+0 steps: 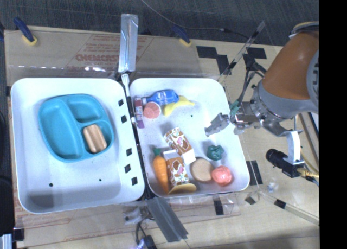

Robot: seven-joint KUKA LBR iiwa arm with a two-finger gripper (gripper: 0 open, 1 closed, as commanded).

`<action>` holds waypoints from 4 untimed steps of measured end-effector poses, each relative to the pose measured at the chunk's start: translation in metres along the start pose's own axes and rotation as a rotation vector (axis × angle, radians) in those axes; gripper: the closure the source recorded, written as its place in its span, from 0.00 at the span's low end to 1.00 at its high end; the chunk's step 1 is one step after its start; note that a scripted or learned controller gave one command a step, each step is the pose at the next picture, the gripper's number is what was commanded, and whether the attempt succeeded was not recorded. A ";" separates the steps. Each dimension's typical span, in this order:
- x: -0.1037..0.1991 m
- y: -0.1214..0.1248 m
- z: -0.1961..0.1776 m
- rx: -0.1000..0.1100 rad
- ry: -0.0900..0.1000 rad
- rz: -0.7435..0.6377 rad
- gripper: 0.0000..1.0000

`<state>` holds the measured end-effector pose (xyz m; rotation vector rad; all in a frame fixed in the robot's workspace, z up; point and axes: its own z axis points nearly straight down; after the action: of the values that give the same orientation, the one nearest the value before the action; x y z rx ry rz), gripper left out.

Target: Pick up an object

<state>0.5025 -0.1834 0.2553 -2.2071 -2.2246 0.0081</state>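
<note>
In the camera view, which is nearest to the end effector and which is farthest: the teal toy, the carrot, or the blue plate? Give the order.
From the end effector, over the right bin:
1. The teal toy, right bin, just below it in the view.
2. The carrot, right bin, near the lower left corner.
3. The blue plate, left bin, holding a sausage-like piece.

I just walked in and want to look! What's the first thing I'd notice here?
Probably the bright blue divided plate in the left bin, with a bread roll in one section. Next, the colourful toy food crowding the right bin, like the carrot and banana.
</note>
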 end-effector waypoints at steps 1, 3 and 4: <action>-0.026 -0.004 0.128 -0.013 -0.001 -0.094 0.00; -0.028 -0.010 0.165 -0.007 0.001 0.108 0.00; 0.056 0.017 0.166 -0.005 0.001 -0.106 0.00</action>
<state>0.5175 -0.1266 0.0893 -2.0878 -2.3396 0.0008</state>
